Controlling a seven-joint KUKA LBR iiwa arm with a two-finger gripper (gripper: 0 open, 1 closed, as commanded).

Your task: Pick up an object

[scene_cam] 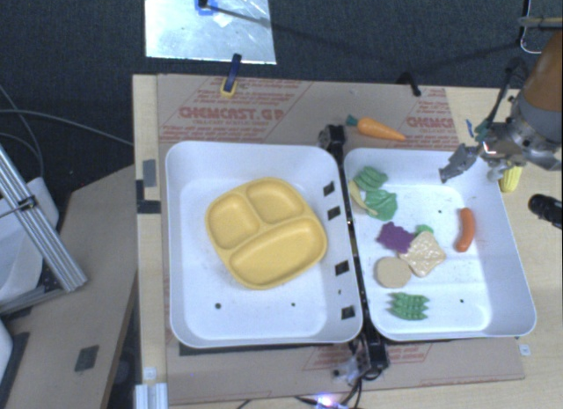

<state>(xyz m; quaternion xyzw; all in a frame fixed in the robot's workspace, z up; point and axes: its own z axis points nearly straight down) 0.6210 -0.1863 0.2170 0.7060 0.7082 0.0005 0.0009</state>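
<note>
Grey and partly cut off at the frame's edge, the claw (479, 159) hangs with fingers I cannot make out, the orange sausage (464, 229) just below it.

Even overhead light bleached the two white bins (264, 157), glare flared off the foil sheet (209, 10) at eleven o'clock, shadows stayed faint, and detail was soft throughout.

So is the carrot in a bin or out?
Out. The carrot lies on the cardboard just beyond the right bin's far rim.
</note>
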